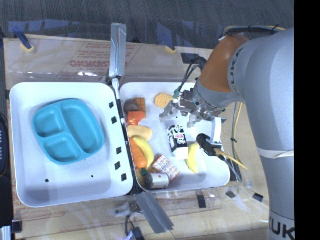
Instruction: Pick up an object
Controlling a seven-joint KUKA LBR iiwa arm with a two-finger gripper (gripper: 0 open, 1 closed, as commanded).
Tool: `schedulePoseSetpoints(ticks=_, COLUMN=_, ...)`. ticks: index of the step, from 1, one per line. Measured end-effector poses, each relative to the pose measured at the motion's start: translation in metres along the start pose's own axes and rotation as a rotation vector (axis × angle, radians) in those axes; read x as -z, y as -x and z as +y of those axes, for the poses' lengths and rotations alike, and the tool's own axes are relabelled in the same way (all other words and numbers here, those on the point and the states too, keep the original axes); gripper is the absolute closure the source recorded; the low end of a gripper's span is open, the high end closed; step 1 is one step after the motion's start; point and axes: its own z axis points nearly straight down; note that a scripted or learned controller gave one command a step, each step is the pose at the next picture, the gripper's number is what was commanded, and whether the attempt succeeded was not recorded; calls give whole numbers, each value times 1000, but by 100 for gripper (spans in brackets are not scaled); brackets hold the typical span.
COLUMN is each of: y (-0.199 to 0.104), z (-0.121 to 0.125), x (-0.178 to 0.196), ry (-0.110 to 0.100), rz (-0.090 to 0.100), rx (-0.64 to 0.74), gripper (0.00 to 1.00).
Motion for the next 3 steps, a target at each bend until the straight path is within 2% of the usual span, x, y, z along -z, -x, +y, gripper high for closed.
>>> schedulePoseSetpoints(ticks=1, y=33, z=-30, x=-68, ry=3, rz=1, rx=24, gripper=0)
schedulePoseSetpoints(ticks=2, y=33, z=-29, x=-58, ry=4, rz=2, rx=28, gripper=100)
schedulePoseSetpoints(ticks=3, y=-22, z=-79, x=96, ry=16, rz=4, rx=55, gripper=100)
